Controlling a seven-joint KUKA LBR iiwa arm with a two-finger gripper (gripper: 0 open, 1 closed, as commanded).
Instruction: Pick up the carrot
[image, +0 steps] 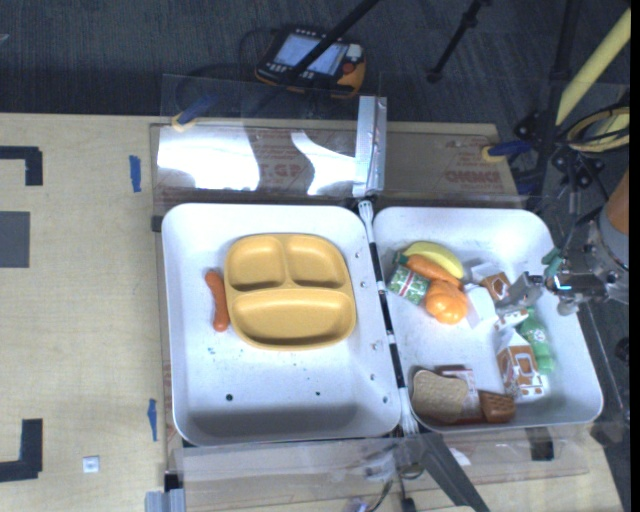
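The carrot (431, 268) is a short orange stick lying in the right bin (470, 228), at its upper left. It rests just under a yellow banana (436, 254) and above a round orange fruit (447, 302). My gripper (514, 295) hangs over the right half of the same bin, well to the right of the carrot and apart from it. I see nothing held in it. The arm's grey wrist (578, 278) reaches in from the right edge.
A green and white carton (406, 282) lies left of the carrot. Small packets (522, 366), a green item (539, 340) and a bread slice (440, 394) fill the right bin's lower part. The left bin (190, 330) holds a yellow divided plate (289, 289) and a sausage (218, 299).
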